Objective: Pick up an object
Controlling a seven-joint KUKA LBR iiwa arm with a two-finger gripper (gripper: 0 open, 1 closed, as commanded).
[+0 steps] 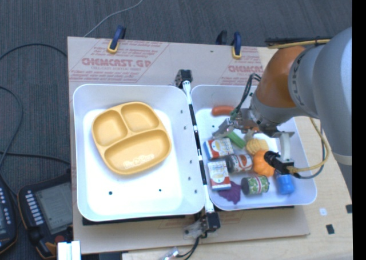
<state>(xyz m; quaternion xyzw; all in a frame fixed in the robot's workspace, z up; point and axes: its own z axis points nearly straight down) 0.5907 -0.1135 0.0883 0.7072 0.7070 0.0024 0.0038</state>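
Camera view: the arm [309, 82] reaches in from the right and bends down over the right bin [303, 196], so the step in hand looks like the descent onto a chosen object, with nothing lifted yet. The gripper [235, 126] sits low in the upper left part of that bin, amid the clutter, just below an orange carrot-like piece [222, 110] and right beside a green piece [237, 139]. Its tips are dark and tangled with the toys around them, so I cannot tell whether it is spread or closed, and nothing can be seen held in it.

The likely target is the green piece or the carrot-like one, both nearly touching the gripper. Other candidates lie further down the bin: a small carton [218, 173], a bottle [240, 163], an orange fruit [263, 163], a green can [255, 184], a blue cup [285, 184] and a purple piece [230, 194].

The next move calls for a clean closure on one item without snagging its neighbours, then a straight lift.

The left bin [86, 196] holds a yellow divided plate [131, 137], well apart from the arm. The wrist tilts toward the bins' shared wall, the orange band [277, 76] above it.
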